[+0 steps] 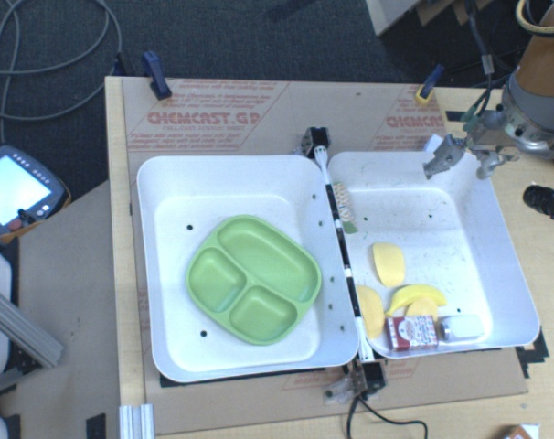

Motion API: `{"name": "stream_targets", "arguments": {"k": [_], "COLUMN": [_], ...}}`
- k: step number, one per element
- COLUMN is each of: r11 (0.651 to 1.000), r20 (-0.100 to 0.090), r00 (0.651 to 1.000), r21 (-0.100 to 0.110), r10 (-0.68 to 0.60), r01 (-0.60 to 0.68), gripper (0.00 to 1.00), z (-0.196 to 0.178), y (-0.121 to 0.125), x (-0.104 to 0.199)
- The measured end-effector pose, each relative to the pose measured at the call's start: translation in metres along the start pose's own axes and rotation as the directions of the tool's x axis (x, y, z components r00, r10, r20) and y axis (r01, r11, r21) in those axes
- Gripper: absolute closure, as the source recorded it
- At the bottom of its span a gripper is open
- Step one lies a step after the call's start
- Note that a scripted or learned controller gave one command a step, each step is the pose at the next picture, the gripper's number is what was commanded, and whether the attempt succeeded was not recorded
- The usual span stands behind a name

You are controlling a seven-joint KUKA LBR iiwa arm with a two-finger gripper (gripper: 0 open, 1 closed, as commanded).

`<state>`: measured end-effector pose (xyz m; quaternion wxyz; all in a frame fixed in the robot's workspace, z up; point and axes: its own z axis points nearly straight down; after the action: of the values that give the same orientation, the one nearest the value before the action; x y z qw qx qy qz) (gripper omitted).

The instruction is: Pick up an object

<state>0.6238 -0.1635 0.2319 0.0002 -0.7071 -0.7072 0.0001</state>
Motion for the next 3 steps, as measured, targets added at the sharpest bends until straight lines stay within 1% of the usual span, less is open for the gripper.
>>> {"name": "stream_targets", "arguments": {"k": [1,2,3], "r11": [1.0,1.0,1.0], "r20": [-0.001,0.0,-0.001], "r00": [1.0,1.0,1.0], "r21": [0.002,0.002,0.002], "r10": [-0.001,0.001,0.001], "r01": [0.001,-0.001,-0.001], "gripper": [0.0,0.0,0.0], "z": [0.083,0.12,0.148], "y": [-0.036,-0.064,-0.102], "x": [0.072,0.066,0.069]}}
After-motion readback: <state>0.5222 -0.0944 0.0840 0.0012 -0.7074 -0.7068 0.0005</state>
